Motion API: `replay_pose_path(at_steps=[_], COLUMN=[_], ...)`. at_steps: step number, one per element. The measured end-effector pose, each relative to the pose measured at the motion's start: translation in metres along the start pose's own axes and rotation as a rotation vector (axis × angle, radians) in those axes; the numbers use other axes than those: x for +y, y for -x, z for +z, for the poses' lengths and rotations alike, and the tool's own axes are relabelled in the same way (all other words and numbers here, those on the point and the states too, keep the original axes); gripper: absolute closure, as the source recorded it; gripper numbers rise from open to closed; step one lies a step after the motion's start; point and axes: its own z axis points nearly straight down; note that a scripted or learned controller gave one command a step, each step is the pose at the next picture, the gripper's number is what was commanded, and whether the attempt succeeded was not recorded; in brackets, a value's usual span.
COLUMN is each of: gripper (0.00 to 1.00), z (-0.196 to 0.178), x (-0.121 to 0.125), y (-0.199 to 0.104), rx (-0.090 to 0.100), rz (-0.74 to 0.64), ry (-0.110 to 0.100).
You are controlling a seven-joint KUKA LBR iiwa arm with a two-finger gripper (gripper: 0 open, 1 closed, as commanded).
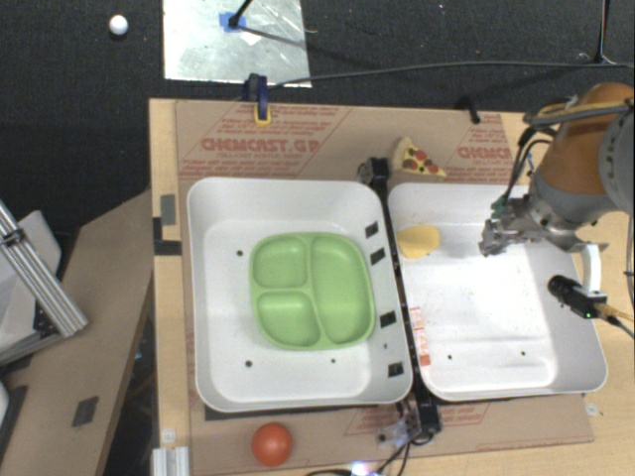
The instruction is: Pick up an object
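Yellow object (420, 241) lies in the right bin (496, 365), close to that bin's far left corner and just beside the divider between the two bins. It looks small, rounded and smooth, rather like a toy piece of food; I judge it light and fairly stiff, perhaps a little slick, so it may skid across the white floor if nudged from one side. A grasp across its narrow width, coming straight down with a finger on either long side, looks the safest hold.

Fingers of the gripper (493, 238) hang over the far part of the same bin, to the right of the yellow object and apart from it, with nothing visible between them. Whether they stand apart or together I cannot tell, as they are small and dark against the wrist.

Elsewhere, a green divided plate (313, 291) sits in the middle of the left bin (213, 216). On the worktop (327, 132), a pizza-slice toy (417, 159) rests beyond the far rim of the right bin, and an orange ball (272, 443) lies near the front edge.
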Motion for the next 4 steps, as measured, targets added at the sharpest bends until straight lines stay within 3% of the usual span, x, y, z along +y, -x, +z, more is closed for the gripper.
replay_pose_path(at_steps=[3,4], gripper=[1.00,1.00], z=[-0.144,-0.129], x=[0.016,0.009], y=[0.008,-0.039], rx=[-0.001,0.002], rz=[-0.005,-0.007], ry=[0.001,-0.005])
